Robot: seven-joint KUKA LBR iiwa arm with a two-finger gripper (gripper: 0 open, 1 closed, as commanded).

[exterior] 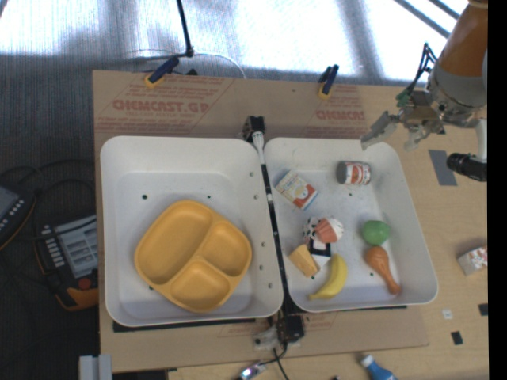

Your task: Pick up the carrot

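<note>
Clearly nothing is done yet: the hand [394, 133] hangs spread and empty, the carrot [382, 267] lying untouched well below it.

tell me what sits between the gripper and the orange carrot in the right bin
In the camera view, the round green fruit lies just above the orange carrot, on the line up to the two-finger gripper. The rest is bare white bin floor.
</note>
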